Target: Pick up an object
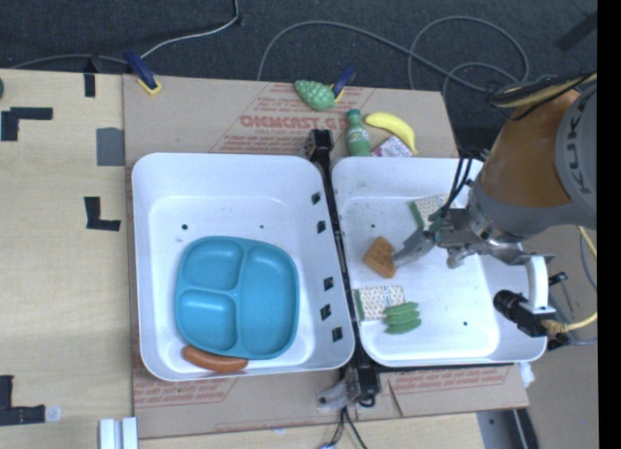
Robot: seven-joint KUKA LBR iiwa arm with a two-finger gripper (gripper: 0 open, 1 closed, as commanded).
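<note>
The gripper (pixel 419 243) is hanging low in the right bin (pixel 466 340), one finger (pixel 412 246) reaching toward the brown block (pixel 380 256) and stopping just short of it; whether the jaws are released or clenched, I cannot tell. The block is lying tilted near the bin's left wall. It is looking light and probably soft, so a grip across its two flat sides should suit it. Below it a patterned card (pixel 380 298) and a green pod (pixel 402 317) are lying close together. In the left bin (pixel 155 185) a blue plate (pixel 237 296) and a sausage (pixel 213 360) are resting.
</note>
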